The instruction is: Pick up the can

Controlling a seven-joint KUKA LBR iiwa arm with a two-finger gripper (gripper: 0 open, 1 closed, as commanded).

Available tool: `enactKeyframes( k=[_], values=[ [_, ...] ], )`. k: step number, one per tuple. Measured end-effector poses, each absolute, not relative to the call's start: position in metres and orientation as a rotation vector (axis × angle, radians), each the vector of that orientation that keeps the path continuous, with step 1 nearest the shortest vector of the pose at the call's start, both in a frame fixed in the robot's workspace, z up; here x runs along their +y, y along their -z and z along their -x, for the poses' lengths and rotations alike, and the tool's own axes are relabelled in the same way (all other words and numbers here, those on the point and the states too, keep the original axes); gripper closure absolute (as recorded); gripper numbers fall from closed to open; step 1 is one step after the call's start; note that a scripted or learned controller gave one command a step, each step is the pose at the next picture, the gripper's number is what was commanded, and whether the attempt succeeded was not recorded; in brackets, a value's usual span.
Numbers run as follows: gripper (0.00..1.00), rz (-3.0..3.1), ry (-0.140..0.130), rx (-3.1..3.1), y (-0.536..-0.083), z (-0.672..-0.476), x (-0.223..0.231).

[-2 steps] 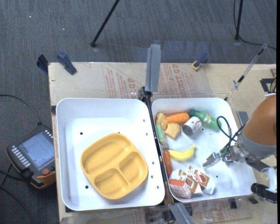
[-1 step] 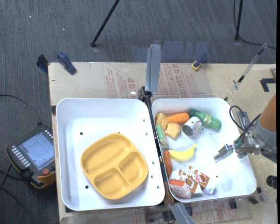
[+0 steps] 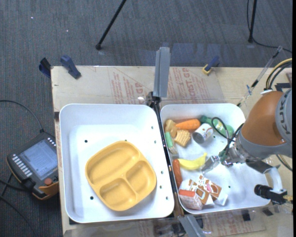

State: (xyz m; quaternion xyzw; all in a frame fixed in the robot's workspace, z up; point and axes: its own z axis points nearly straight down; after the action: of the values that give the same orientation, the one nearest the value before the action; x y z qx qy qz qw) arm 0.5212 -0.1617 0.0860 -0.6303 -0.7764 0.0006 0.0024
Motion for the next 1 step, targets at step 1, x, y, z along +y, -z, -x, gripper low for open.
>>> enactKeyframes(
  k=[1],
  values=[
    [0.0,1.953,0.001,-2.459,-0.0873,-0.4874,-0.1361]
  ],
)
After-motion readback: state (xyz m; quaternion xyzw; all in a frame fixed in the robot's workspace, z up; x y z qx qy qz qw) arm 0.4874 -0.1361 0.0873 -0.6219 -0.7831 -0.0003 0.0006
